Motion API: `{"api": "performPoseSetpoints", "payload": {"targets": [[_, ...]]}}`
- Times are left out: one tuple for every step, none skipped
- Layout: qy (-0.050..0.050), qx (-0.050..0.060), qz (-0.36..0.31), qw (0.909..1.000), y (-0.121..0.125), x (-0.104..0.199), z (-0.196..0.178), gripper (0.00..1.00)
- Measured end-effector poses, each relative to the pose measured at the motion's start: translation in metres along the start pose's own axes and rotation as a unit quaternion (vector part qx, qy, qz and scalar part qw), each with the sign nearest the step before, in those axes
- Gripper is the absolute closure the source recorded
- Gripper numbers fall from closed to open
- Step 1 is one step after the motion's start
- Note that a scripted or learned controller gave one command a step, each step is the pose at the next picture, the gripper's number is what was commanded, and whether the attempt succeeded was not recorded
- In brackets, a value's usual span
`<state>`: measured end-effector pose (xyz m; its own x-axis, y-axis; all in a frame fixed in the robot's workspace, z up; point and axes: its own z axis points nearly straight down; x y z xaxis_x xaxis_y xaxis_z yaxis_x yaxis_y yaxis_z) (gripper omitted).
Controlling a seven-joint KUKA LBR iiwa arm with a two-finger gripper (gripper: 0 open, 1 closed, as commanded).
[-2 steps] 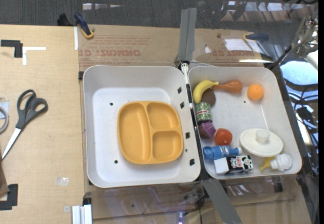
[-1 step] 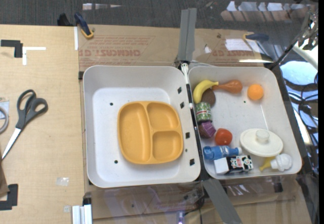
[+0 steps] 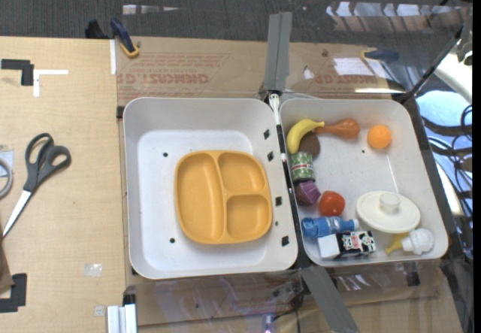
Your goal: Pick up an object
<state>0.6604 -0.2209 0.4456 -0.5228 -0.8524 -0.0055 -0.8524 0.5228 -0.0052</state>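
Note:
The right bin (image 3: 406,117) holds several small items. A yellow banana (image 3: 300,132) lies at its far left, beside a brown drumstick (image 3: 342,127) and an orange ball (image 3: 379,137). Along the left wall, from far to near, sit a dark brown piece (image 3: 310,146), a green can (image 3: 302,166), a purple piece (image 3: 307,192) and a red tomato (image 3: 331,203). A round white lid (image 3: 387,210) rests at the near right. At the near edge are a blue bottle (image 3: 325,227), a black-and-white carton (image 3: 346,244) and a yellow-and-white toy (image 3: 410,243). In the left bin (image 3: 146,189) lies a yellow divided plate (image 3: 223,196).
Scissors (image 3: 36,164) lie on the wooden bench left of the bins. A blue clamp (image 3: 124,37) sits at the far edge of the cardboard sheet (image 3: 188,72). A grey bar (image 3: 278,49) runs back from between the bins. Cables (image 3: 458,143) hang at the right.

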Motion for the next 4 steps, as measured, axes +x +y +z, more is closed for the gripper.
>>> {"api": "performPoseSetpoints", "payload": {"targets": [[0.000, -0.001, -0.216, 0.9764, 0.000, 0.000, -0.030, 1.00], [-0.001, -0.002, -0.336, 0.9417, 0.000, 0.000, -0.046, 1.00], [-0.001, -0.004, -0.514, 0.8578, 0.026, 0.008, -0.045, 1.00], [-0.001, -0.002, -0.683, 0.7302, 0.006, -0.011, -0.045, 1.00]]}}
